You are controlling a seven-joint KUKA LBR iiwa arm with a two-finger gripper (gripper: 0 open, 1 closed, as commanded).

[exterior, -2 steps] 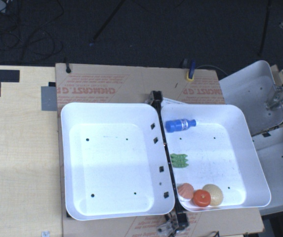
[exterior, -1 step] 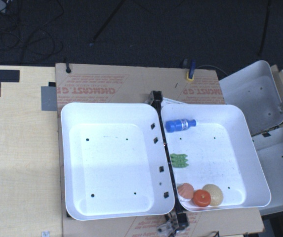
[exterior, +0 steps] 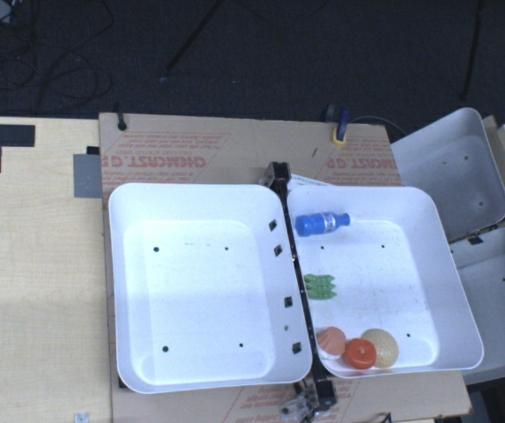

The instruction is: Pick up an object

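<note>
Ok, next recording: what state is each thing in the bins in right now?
blue bottle: lying on its side, far end of right bin
green item: lying flat by the divider
red round piece: touching the pink piece and the tan piece, near corner
left bin: sitting level

Illumination is even and moderately bright over the bench. The two white bins (exterior: 199,203) read pale bluish, with soft shadow along their inner walls. The background floor (exterior: 234,42) is dark. Focus is slightly soft throughout; no strong glare.
</note>
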